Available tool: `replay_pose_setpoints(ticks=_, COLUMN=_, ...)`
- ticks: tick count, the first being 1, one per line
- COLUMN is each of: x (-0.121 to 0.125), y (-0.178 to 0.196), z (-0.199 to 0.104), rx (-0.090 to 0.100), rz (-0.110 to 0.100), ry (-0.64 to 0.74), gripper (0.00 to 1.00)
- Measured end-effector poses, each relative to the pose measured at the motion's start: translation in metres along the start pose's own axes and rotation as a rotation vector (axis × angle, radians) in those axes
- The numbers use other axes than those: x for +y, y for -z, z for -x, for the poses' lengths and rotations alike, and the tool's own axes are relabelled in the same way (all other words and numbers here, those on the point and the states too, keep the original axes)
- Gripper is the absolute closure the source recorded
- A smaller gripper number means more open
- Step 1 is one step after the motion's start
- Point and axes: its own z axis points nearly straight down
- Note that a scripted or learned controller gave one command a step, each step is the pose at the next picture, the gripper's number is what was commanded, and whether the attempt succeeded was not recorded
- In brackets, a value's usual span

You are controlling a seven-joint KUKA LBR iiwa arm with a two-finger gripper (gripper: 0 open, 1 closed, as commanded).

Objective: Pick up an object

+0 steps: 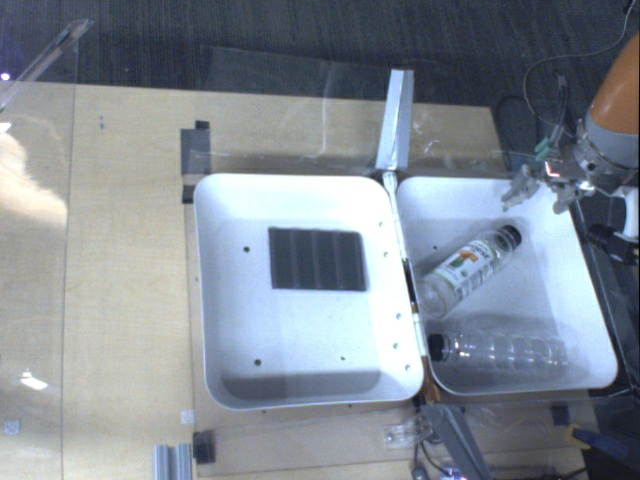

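White plastic bins sit side by side on a pale wooden bench (120,298), seen from above at a slant. Inside the left bin (215,268) lies a dark ribbed rectangular pad (317,259), flat on the floor.

Two bottles rest in the right bin (590,298). A small bottle with a black cap and an orange-and-green label (470,265) lies on its side, tilted, near the bin's middle. Closer to the near wall lies a clear ribbed plastic bottle (498,349), also on its side, its dark cap toward the divider; its see-through body is hard to tell from the white floor.

At the upper right, the arm is cut off by the frame edge, with just its orange band (618,93) and grey wrist visible. The gripper (545,190) hangs over the far right corner of the right bin, apart from both bottles. Its fingers (518,190) look spread, with nothing between them, though they are small and blurred. Clear sheeting (40,218) covers the bench's left side.
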Motion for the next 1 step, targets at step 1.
replay_pose_setpoints(ticks=1, x=-0.0417, y=-0.1009, z=-0.0239, rx=0.001, rz=-0.001, ry=0.087, gripper=0.00)
